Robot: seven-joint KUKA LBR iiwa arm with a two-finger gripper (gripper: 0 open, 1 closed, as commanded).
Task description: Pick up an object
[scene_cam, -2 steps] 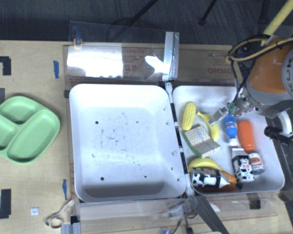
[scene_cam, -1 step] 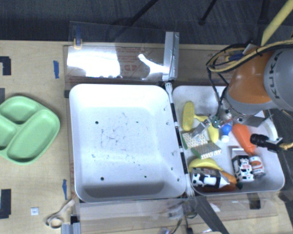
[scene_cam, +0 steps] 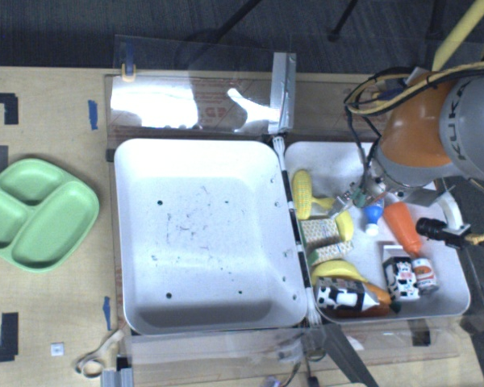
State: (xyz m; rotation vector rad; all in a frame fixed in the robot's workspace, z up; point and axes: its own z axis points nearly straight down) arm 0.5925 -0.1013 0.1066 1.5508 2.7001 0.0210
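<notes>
Two shallow white bins sat side by side on the wooden worktop (scene_cam: pixel 48 103). The left bin (scene_cam: pixel 202 232) showed a bare, scuffed floor, while the right bin (scene_cam: pixel 456 297) held a cluster of small things. A yellow toy corn cob (scene_cam: pixel 302 193) lay upright along the right bin's left wall, with a tan waffle-like block (scene_cam: pixel 319 231) just below it and a small yellow piece (scene_cam: pixel 344 224) touching that block's right side. Lower down, a banana (scene_cam: pixel 339 270) curved above a black-and-white cow-patterned item (scene_cam: pixel 340 297), which lay at the bin's front edge beside a dark brown object (scene_cam: pixel 377 297). To the right, an orange carrot-shaped toy (scene_cam: pixel 402 226) lay tilted, a small blue object (scene_cam: pixel 373 214) sat just left of it, and a second cow-patterned carton (scene_cam: pixel 402 278) stood next to a small red-and-white can (scene_cam: pixel 424 274). The grey arm with its orange band (scene_cam: pixel 415 131) reached in from the right, and the end effector (scene_cam: pixel 360 193) hung low over the upper part of the right bin, near the corn and the blue object; whether it was released or clenched could not be told, and nothing was visibly between its tips. A green divided plate (scene_cam: pixel 39 214) rested on the worktop well left of the bins.
</notes>
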